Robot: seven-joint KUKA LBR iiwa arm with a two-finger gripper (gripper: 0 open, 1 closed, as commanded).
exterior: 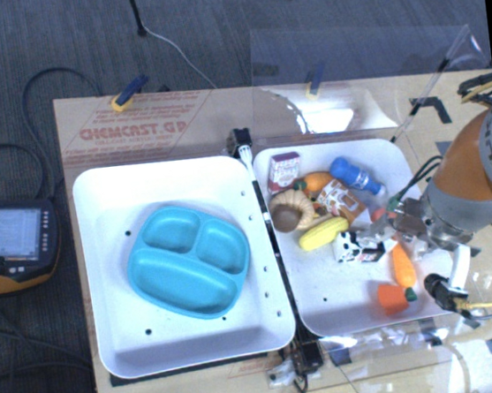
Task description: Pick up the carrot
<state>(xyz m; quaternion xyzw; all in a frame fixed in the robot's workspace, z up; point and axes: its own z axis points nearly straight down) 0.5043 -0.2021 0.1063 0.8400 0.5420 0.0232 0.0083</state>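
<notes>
The carrot (400, 264) is a short orange cone lying in the right bin (331, 310), near its right wall, with its green end pointing toward the front. My gripper (391, 229) hangs just above and behind the carrot's thick end, among the crowded items. The grey wrist and orange band (471, 159) reach in from the right. Nothing can be made out in the gripper.
An orange lump (390, 298) lies just in front of the carrot. A black-and-white toy (352, 246), yellow banana (322, 232), brown pastry (290, 210), carton (285, 171) and blue bottle (355, 175) crowd the right bin. The left bin (121, 340) holds a blue divided plate (189, 259).
</notes>
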